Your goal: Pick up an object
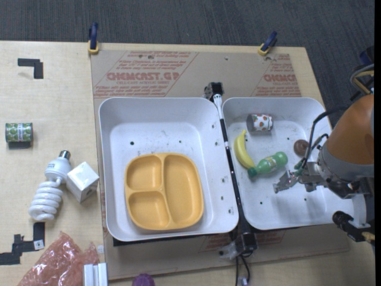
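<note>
Overhead view of the desk point(53, 231): the left bin point(113, 124) holds a yellow three-compartment plate point(164, 190) toward its 6 o'clock side. The right bin point(268, 216) holds a yellow banana point(241, 151) and a green bottle point(268, 163) near its centre, touching each other, with a small patterned can point(259, 122) at 12 o'clock and a brown disc point(301, 146) at 3 o'clock. The gripper point(286, 182) hangs over the right bin just at 4 o'clock of the green bottle; whether its fingers are spread or closed cannot be told, and nothing is seen between them.

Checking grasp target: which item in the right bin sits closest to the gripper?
The green bottle. It lies on its side just left of the gripper, nearer than the banana beside it or the small cup at the bin's far end.
</note>
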You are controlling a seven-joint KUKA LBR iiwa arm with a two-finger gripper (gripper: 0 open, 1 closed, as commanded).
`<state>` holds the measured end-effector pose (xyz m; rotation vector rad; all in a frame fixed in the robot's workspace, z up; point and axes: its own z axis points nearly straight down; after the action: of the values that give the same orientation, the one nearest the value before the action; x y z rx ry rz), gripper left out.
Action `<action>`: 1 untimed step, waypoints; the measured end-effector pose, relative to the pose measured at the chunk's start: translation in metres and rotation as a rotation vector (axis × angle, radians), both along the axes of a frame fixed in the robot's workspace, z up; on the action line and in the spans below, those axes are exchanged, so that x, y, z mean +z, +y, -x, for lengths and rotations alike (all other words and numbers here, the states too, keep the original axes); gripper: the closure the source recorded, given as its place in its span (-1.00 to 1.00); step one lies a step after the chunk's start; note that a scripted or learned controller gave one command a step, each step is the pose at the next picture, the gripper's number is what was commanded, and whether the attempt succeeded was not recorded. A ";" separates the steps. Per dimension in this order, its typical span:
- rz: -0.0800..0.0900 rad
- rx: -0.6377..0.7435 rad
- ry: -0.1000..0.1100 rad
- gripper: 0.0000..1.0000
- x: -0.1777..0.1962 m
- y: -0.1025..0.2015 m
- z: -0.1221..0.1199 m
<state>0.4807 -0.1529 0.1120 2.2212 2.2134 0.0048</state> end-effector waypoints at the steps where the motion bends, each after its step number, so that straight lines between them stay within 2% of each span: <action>1: -0.002 0.003 0.006 -1.00 -0.020 0.056 0.003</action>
<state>0.4781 -0.0965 0.0922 2.2217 2.2211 0.0010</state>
